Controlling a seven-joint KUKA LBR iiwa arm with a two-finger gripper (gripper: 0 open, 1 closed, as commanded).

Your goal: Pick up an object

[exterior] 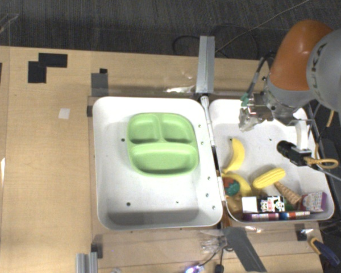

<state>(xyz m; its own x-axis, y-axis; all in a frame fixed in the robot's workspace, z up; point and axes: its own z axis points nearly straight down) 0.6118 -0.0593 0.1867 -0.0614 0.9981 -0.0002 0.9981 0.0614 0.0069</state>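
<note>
**Risk of closing on nothing in the right-hand bin**

Your arm (307,61) comes in from the upper right of the frame. Its gripper (249,117) hangs over the top end of the right bin (261,144), above bare white floor. You cannot tell from this angle whether it is released or clenched, and nothing visible sits in it.

The left bin (111,169), centre frame, carries just a green divided plate (162,143). It is broad, flat and low, so a descent there would likely skid off its rim.

Everything graspable lies lower in the right bin. The banana (235,155) is nearest, just below the gripper and close against the wall between the bins; a descent there could clip that wall. The yellow corn cob (269,178) lies apart from it and looks the cleanest target. The cone (290,195) tapers and may squirt out.

The small packets (270,205) crowd the bottom edge touching one another, so expect to snag two or nudge them all.
</note>
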